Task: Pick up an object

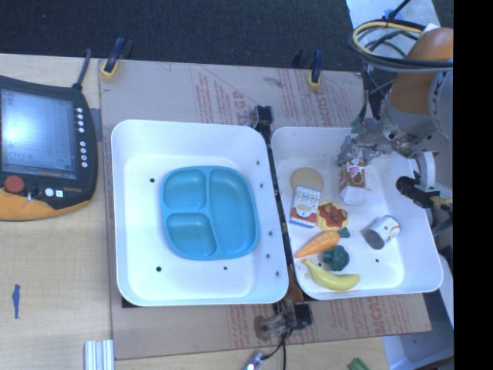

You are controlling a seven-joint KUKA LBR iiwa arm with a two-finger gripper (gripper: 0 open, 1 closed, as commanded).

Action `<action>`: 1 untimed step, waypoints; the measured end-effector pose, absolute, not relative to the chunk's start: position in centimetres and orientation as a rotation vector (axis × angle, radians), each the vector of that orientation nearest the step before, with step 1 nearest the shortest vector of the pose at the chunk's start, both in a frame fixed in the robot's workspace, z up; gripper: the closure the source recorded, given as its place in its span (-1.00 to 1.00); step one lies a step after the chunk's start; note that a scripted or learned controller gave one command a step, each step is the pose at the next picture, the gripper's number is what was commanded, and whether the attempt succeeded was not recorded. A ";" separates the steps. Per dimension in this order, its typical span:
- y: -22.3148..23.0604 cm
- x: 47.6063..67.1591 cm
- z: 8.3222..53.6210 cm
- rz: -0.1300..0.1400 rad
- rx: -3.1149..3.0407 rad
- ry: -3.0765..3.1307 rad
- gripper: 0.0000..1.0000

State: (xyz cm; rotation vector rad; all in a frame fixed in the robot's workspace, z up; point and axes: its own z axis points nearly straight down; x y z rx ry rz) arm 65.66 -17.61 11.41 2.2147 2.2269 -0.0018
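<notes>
Nearest the camera, a yellow banana [333,277] is lying along the front wall of the right bin [420,280], well in front of the claw. Just behind it a dark green piece [336,258] is sitting against an orange carrot [317,243], with a red and yellow toy [332,216] above them and a small printed carton [306,203] beside that, all in front of the claw and toward the left bin. A white cup [381,230] is lying on its side almost straight in front of the claw. A tan disc [306,179] is resting beside the claw, on the divider side. The claw [355,159] is reaching down over a brown and white packet [354,183], touching its top; whether it is gripping it, I cannot tell. Well away across the divider, a blue sectioned plate [209,212] is sitting in the left bin [131,206]. Farthest off, a control pendant [42,149] is resting on the surface [46,284].
</notes>
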 end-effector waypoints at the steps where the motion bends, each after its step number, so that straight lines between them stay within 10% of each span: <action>1: -14.4 65.6 9.2 -0.005 2.214 2.229 1.00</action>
